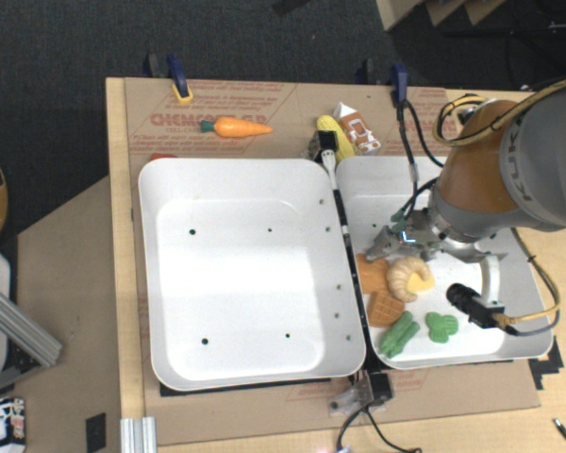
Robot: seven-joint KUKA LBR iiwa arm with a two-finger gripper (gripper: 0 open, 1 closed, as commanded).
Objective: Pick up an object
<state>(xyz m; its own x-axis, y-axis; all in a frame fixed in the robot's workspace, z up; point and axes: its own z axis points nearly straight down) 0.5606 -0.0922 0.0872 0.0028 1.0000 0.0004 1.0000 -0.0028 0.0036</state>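
My gripper [393, 244] hangs low over the right bin [377, 192], at its left middle, under the orange-banded wrist. Its metal fingers point left and down toward a pale croissant-shaped toy [407, 276] just below them. To the croissant's left lies an orange block [370, 276], with a waffle-like orange piece [385, 308] in front of it. A green pod-shaped toy [398, 335] and a small green broccoli-like toy [441, 327] lie near the bin's front edge. I see nothing clearly between the fingers.
The left bin [236, 272] stands beside the right one. A toy carrot [234, 128] lies on the cardboard behind it. A yellow banana-like toy [332, 132] and a small box [360, 132] rest behind the bins. Blue clamps [179, 78] hold the board's far edge.
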